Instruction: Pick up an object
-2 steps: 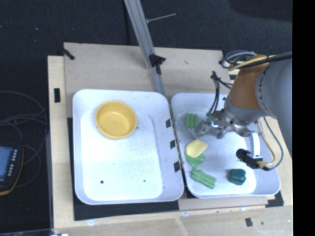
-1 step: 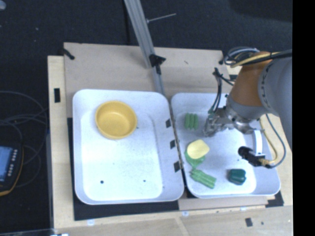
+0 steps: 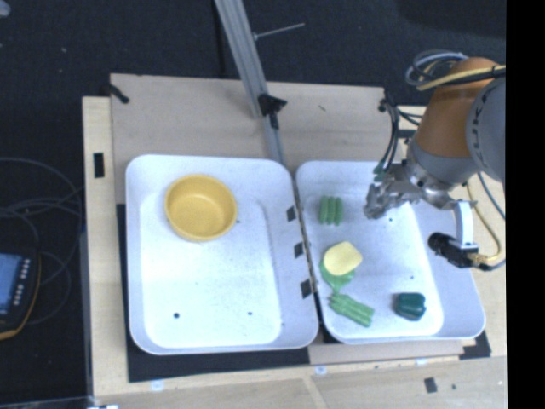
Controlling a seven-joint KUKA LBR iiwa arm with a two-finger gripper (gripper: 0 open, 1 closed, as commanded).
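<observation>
Bench (image 3: 196, 113) of pale wood carried two white bins side by side, and a grey metal bar (image 3: 243, 49) slanted down from the top edge to the seam between them. The left bin (image 3: 213, 313) held a yellow bowl (image 3: 201, 207), upright in its upper left part, well apart from everything else. The right bin (image 3: 447, 326) held four pieces. A small ribbed green piece (image 3: 330, 210) lay near the bin's upper left corner. Below it sat a yellow-green lump (image 3: 341, 261), close to the left wall. Just under that lump a longer green ribbed piece (image 3: 352, 310) lay tilted, its upper end near or touching the lump; contact was too fine to judge. To the right of it, near the lower right corner, rested a dark green piece (image 3: 410, 306), apart from the others. The gripper (image 3: 381, 204) hung over the upper middle of the right bin, right of the small ribbed piece and not touching it. Whether its tips were apart or together could not be told, since they read as one dark blur, and nothing was seen between them. The arm (image 3: 451, 130) with its orange band reached in from the right above the bin's upper right corner
</observation>
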